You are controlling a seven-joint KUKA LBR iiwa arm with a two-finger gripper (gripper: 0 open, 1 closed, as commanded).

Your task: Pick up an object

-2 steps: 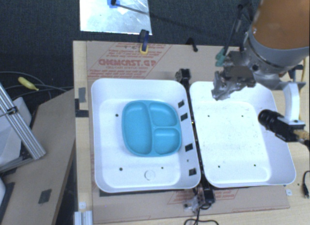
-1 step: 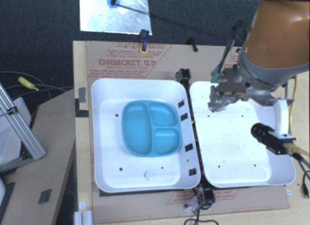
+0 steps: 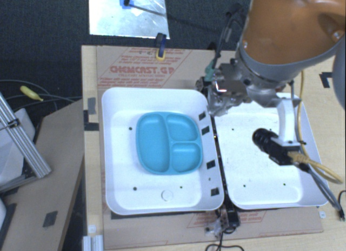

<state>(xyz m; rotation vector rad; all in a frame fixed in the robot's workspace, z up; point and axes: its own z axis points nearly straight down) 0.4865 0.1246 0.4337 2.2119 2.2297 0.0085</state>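
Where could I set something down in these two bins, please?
The near part of the right bin is bare, from the middle wall to its outer rim. In the left bin, bare strips run between the blue divided plate and the near and outer walls. It is crowded at the right bin's far inner corner, where the gripper hangs.

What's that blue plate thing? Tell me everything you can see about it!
The blue plate is a light blue tray with rounded corners and a raised rim. It looks like smooth plastic. Ridges split it into three sections: one long one on the left and two smaller ones stacked on the right. It lies flat and right way up, turned slightly askew, near the middle of the left white bin. It rests only on the bin's floor, away from the walls.
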